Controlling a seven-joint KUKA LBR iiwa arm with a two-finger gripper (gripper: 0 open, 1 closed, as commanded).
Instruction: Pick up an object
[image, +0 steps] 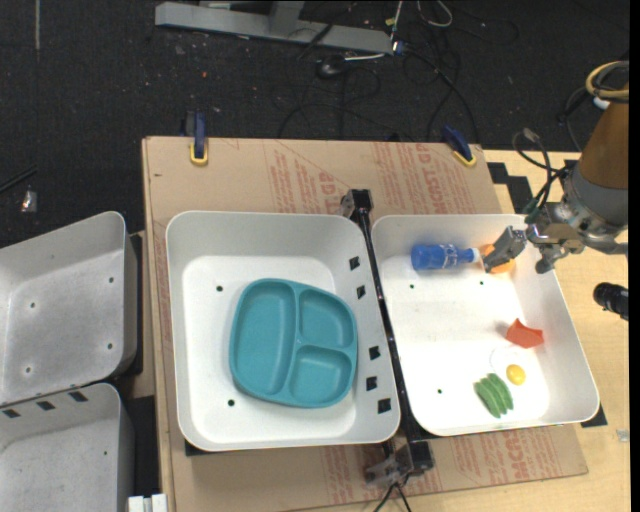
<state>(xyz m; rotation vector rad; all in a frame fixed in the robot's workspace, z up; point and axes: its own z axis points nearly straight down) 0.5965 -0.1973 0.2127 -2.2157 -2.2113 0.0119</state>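
Hovering at right bin's upper right, gripper spread apart, straddling orange piece beside blue bottle, likely lining up grasp.

Both bins are white. The left one holds a teal divided plate. In the right bin: a blue bottle, an orange-red piece, a yellow bit, a green ridged item and, by the bottle, something seemingly orange.

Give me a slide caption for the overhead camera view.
Arm's hand over the right bin, near a blue bottle; teal divided plate in the left bin.
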